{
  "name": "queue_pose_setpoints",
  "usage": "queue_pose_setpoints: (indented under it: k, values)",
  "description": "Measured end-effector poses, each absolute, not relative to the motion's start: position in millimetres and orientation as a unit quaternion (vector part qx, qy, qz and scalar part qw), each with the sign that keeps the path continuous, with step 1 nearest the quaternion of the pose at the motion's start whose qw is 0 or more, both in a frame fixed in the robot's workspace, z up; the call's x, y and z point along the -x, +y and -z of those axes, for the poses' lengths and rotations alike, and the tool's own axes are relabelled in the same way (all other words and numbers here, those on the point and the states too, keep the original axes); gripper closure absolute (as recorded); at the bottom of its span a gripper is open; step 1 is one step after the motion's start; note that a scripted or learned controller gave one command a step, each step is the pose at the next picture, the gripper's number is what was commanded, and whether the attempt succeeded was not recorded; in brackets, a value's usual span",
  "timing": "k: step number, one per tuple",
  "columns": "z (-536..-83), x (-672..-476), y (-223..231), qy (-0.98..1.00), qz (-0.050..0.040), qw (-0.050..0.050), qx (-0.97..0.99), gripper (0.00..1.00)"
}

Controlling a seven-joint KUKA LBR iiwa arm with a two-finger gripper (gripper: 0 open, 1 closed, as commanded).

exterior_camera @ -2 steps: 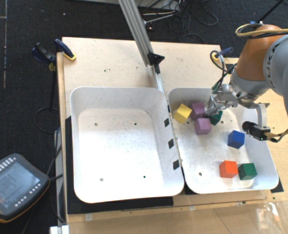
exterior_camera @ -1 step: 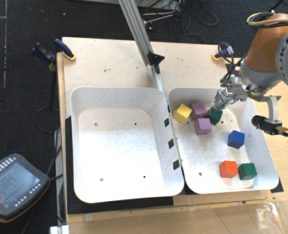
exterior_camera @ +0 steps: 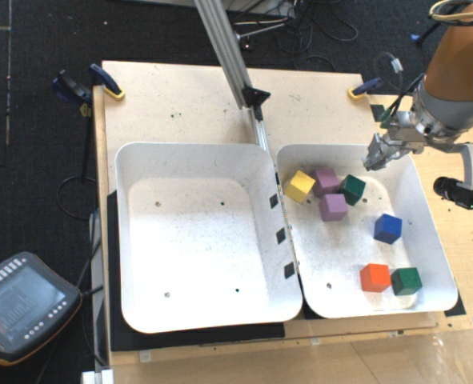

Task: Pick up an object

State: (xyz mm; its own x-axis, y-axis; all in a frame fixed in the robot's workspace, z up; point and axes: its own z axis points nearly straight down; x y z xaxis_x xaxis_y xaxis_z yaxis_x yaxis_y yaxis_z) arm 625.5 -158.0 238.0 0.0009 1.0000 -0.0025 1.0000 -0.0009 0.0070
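**Entry: right bin, gripper poised at far rim**

While the gripper [exterior_camera: 378, 160] hangs over the far right part of the right bin [exterior_camera: 428, 238], nothing shows between its tips, and whether they stand apart or together cannot be told at this slant.

- Arm: grey, orange band above the wrist, reaching in from the view's right.
- Nearest item: dark green cube [exterior_camera: 353, 188], just down and to the left of the gripper in the view; apart from it, not touching.
- Cluster beside that cube, further left: two purple cubes [exterior_camera: 326, 181] [exterior_camera: 333, 206], close together, and a yellow cube [exterior_camera: 300, 186] nearest the bin divider.
- Standing alone: blue cube [exterior_camera: 387, 228], below the gripper in the view, clear of its neighbours.
- Near corner: orange cube [exterior_camera: 374, 278] and a second green cube [exterior_camera: 406, 280], side by side, well apart from the gripper.
- Left bin [exterior_camera: 140, 214]: white, shallow, speckled floor.

Judgement: the coming move turns on the short offset from the tips to the dark green cube. All items are cubes, so no long axis governs the grasp; crowding does, as the purple cubes sit close on its left side.
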Motion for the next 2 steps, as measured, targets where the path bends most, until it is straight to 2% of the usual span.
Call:
queue_pose_setpoints:
  k: [1, 2]
  values:
    - [-251, -626.5, -158, 0.708, -0.0009, 0.002, -0.707, 1.00]
    - [-247, -630.1, -109, 0.710, -0.0003, 0.000, -0.705, 1.00]
